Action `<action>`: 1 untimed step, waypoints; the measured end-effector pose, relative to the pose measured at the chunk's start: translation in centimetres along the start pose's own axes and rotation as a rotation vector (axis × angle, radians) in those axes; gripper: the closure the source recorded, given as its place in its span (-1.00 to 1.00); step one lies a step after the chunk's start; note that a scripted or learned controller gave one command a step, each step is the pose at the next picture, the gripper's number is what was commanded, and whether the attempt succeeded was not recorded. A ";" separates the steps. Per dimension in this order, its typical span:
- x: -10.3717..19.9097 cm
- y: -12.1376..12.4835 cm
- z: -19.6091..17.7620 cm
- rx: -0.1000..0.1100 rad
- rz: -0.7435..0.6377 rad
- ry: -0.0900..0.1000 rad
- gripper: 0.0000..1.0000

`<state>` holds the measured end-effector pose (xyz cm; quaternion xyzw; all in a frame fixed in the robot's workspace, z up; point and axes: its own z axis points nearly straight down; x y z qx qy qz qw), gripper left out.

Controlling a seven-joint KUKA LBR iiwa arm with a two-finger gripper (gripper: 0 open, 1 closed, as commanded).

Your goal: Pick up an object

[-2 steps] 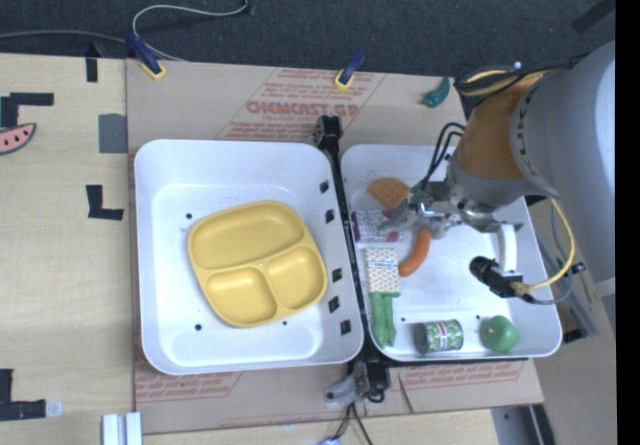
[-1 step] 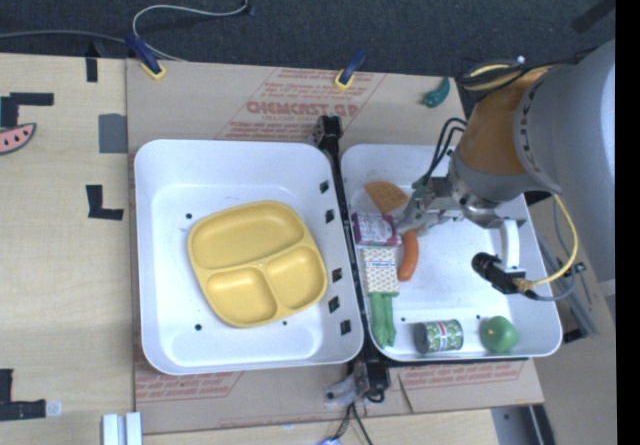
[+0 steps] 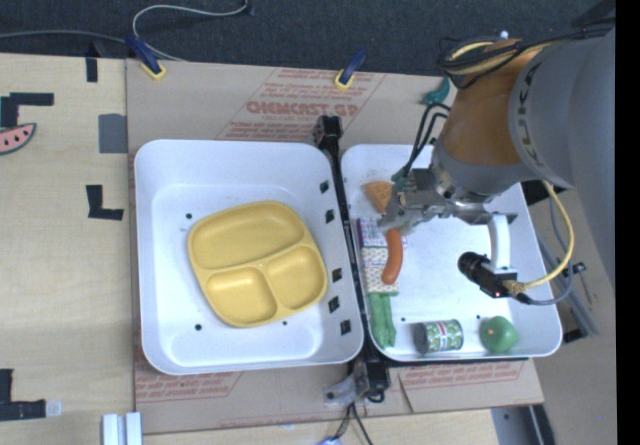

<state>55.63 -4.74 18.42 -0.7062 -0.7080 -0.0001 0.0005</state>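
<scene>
Yellow 3-compartment plate (image 3: 258, 261) lies in left bin (image 3: 160, 233), tilted diagonally. Right bin (image 3: 535, 328) has orange sausage (image 3: 393, 257) near its left wall, green veg (image 3: 382, 319) below it, a patterned packet (image 3: 373, 255) just beside it, orange-brown item (image 3: 378, 195) at top left, green can (image 3: 438, 336) and green apple (image 3: 498, 334) along front edge. Hand (image 3: 405, 216) sits just above sausage's top end; can't tell if open or clenched. Arm (image 3: 500, 123) enters from right, over cardboard-covered table (image 3: 290, 108).

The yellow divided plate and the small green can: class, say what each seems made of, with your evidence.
Yellow divided plate: probably moulded plastic, smooth and matt, one even colour with rounded compartments. Small green can: likely metal with a printed label, though it is too small to be sure.
</scene>
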 end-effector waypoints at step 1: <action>4.7 -4.9 -6.4 0.000 0.000 0.000 1.00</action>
